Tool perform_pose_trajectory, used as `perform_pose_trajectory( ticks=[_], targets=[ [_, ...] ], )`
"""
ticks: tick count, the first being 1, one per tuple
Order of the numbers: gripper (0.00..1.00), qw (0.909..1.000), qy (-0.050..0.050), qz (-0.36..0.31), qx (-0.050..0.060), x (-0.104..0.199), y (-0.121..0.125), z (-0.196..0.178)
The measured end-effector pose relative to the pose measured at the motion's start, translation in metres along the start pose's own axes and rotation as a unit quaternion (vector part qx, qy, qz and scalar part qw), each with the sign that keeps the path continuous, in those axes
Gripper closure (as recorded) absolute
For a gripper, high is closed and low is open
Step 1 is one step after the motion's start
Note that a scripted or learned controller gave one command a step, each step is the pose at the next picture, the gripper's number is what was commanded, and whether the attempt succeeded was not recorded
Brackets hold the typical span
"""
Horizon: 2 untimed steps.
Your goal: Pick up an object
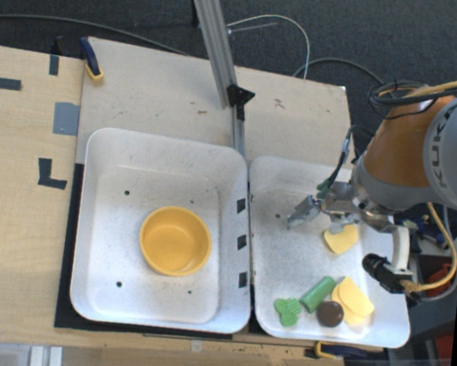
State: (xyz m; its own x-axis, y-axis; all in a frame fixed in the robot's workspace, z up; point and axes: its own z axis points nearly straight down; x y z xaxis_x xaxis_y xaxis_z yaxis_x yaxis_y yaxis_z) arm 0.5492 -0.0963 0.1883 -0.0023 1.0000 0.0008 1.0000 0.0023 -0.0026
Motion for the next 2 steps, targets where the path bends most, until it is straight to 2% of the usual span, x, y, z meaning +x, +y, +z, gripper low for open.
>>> perform_pose_trajectory(
  ticks=[1, 2],
  targets=[
    [0.00, 1.0000, 0.000, 0.000, 0.000, 0.000, 0.000, 0.000],
    [0.00, 1.0000, 0.000, 0.001, 0.003, -0.007, -0.007, 0.049]
  ],
)
